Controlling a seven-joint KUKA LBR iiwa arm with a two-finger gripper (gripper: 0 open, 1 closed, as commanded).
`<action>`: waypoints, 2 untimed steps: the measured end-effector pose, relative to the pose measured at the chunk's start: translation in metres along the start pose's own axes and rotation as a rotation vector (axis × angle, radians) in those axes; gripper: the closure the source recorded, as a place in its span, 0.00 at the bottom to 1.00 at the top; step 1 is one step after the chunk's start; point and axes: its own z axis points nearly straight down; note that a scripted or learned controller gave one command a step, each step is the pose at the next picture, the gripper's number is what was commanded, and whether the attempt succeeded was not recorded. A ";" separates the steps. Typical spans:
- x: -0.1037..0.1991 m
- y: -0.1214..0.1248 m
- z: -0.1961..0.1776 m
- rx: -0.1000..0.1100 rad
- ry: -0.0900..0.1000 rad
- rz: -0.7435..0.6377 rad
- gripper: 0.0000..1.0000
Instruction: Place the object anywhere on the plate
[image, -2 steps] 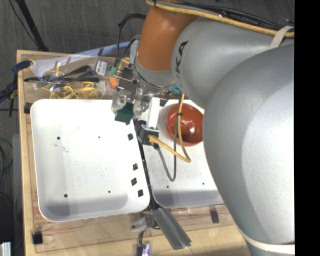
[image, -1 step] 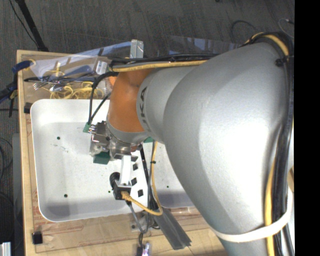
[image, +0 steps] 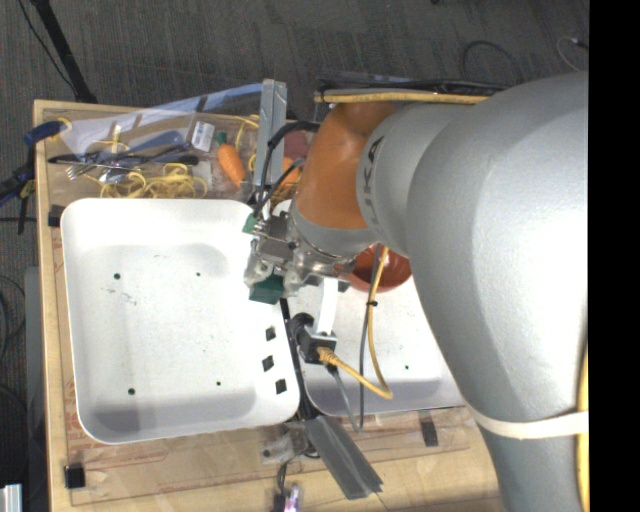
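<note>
My gripper (image: 264, 268) hangs over the divide between the two bins, at the right edge of the left bin (image: 150, 330). A small dark green object (image: 267, 291) shows right under the gripper's metal head, touching or very close to it. I cannot tell whether it is gripped. A red-orange plate (image: 388, 268) lies in the right bin (image: 420, 375), just to the right of the gripper. My wrist and arm hide most of the plate.
The grey arm (image: 480, 250) covers most of the right bin. Cables (image: 330, 355) trail from the wrist toward the front. Behind the left bin lies a clear bag with tools, yellow bands (image: 150, 182) and an orange piece (image: 230, 163).
</note>
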 end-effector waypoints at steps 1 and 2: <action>0.084 -0.015 -0.175 -0.001 0.000 0.195 1.00; 0.150 -0.031 -0.069 0.003 -0.004 0.159 1.00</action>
